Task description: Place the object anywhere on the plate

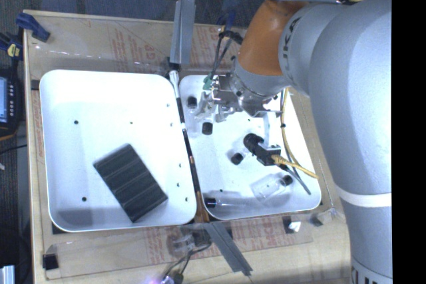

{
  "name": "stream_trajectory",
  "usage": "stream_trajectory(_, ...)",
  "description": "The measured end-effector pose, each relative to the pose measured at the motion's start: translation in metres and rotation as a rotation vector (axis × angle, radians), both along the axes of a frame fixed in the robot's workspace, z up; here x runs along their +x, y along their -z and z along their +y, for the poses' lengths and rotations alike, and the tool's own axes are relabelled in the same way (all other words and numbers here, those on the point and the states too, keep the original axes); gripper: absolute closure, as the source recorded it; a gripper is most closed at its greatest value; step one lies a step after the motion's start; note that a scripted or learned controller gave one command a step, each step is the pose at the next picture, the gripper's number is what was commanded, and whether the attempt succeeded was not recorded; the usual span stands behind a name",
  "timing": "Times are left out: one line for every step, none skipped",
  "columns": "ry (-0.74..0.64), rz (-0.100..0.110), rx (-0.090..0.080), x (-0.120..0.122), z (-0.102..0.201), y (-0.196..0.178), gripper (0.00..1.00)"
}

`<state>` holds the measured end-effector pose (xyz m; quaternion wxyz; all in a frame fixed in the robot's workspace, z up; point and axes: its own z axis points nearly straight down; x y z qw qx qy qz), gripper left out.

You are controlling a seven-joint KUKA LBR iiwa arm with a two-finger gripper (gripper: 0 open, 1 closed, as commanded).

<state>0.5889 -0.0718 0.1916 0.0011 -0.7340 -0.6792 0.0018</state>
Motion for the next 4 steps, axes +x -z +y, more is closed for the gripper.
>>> stream_trajectory(0.252, 0.003, -0.001, -0.079, 0.138, 0.001, 1.0)
stream_trajectory(0.392, 0.002, -0.001, -0.021, 0.244, -0.004, 1.0)
stream_trajectory(0.265, 0.001, -0.001, 0.042, 0.246, -0.005, 1.0)
stream_trajectory(0.047, -0.002, 0.002, 0.058, 0.285, -0.045, 1.0)
